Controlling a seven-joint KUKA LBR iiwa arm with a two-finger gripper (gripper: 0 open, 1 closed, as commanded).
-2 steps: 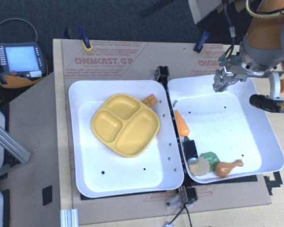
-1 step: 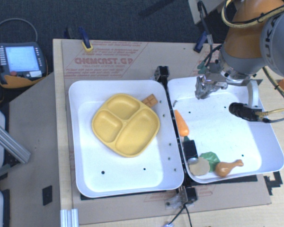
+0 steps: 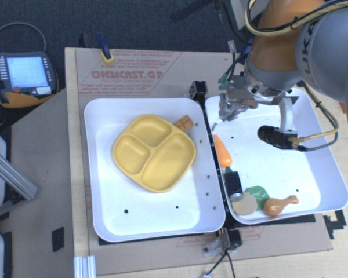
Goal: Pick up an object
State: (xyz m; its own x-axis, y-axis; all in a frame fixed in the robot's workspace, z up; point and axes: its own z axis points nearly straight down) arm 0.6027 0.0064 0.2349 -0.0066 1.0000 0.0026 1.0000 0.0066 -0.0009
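Gripper hangs over the right bin's upper-left corner, just above the carrot; nothing visible between its fingers, jaw spacing unclear. Below the carrot along the same wall: black block, round beige piece, green item, drumstick. Yellow divided plate left of the carrot, in the other bin.

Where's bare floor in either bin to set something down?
Left bin: open floor in front of the yellow divided plate. Right bin: bare middle between carrot and right wall. Crowded: its front-left corner, with black block, green piece, drumstick.
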